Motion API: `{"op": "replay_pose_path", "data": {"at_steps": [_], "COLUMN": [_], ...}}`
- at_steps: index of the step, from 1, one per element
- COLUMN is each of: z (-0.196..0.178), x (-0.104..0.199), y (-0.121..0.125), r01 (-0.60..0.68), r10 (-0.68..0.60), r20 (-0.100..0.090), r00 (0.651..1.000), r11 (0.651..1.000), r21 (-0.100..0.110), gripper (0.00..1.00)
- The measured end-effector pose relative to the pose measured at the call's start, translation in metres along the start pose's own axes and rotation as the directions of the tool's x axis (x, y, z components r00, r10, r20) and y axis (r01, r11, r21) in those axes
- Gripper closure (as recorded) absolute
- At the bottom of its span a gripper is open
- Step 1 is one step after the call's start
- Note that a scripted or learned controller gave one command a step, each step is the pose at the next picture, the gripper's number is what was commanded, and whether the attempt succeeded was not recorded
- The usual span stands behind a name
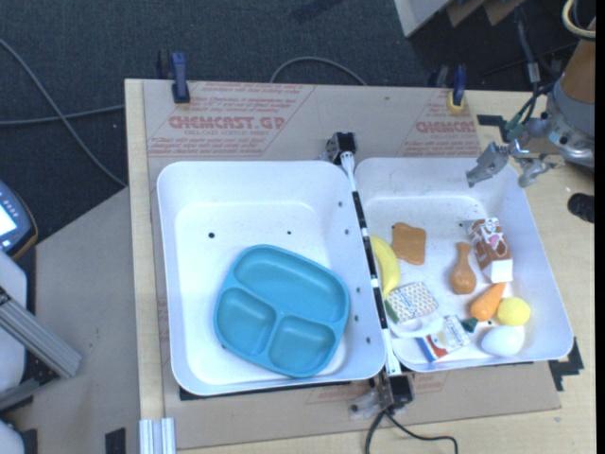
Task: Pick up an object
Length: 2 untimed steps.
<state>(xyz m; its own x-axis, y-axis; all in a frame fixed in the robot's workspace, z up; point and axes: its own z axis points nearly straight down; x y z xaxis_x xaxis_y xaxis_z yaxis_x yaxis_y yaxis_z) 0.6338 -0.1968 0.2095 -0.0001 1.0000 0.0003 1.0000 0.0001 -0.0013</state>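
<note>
gripper (pixel 493 164) sits over the far right corner of the right bin (pixel 548 282), fingers spread, nothing between them. looks like the approach step, no pick started yet. all candidate objects are in the right bin: brown cookie-like piece (pixel 409 242), banana (pixel 384 265) along the left wall, drumstick (pixel 462 271), small gingerbread house (pixel 491 244), carrot (pixel 487 302), lemon (pixel 513 311), egg (pixel 502 340), a mesh-patterned packet (pixel 412 302) and a small carton (pixel 440 340) near the front. next move, as i read it: travel forward over the bin, line up on 1 item, descend, close. cookie piece is the easiest call, it lies apart from the rest. carrot, lemon and egg are bunched at the front right, touching or nearly so, so a grasp there risks nudging neighbours. banana hugs the wall, poor finger clearance. left bin (pixel 189 206) holds 1 blue divided plate (pixel 280 308), well away from the gripper. 2 blue clamps (pixel 178 66) on the tabletop (pixel 284 112) back edge, not in the path.
</note>
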Motion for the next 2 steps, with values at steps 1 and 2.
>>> {"op": "replay_pose_path", "data": {"at_steps": [1, 2], "z": [0.126, 0.125], "x": [-0.023, 0.037], "y": [-0.054, -0.093], "r01": [0.001, 0.003], "r10": [-0.001, -0.002], "r20": [-0.014, -0.004], "r00": [1.000, 1.000], "r11": [1.000, 1.000], "r21": [0.006, 0.005], "gripper": [0.00, 0.00]}}
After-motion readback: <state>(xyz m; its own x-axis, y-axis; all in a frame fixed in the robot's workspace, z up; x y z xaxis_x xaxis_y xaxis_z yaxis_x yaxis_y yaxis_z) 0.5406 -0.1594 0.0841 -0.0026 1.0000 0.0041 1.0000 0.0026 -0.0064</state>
